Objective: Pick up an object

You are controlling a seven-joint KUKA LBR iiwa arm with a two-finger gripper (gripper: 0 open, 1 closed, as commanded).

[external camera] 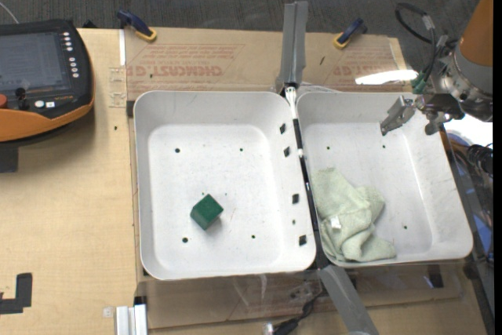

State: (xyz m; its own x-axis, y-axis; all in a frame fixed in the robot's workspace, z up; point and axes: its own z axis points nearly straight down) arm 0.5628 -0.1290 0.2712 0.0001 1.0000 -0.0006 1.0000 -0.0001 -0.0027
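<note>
Hovering over the far right corner of the right bin point(439, 247), my gripper point(414, 119) hangs with its two fingers spread apart and nothing between them. One finger point(394, 120) points down toward the bin's back wall; the other sits just beside it, nearer the bin's right rim. My wrist, with its orange band, reaches in from the right edge, cables looping behind it.

Below and to the left of me, a crumpled pale green cloth point(349, 216) lies against the near left side of this same bin, touching the divider between the two bins. It is well apart from my fingers.

Across the divider, the left bin point(157, 169) holds a small dark green block point(207, 212), resting on the floor toward the near side. A teach pendant point(39, 74) sits on the bench point(63, 231), left of both bins.
</note>
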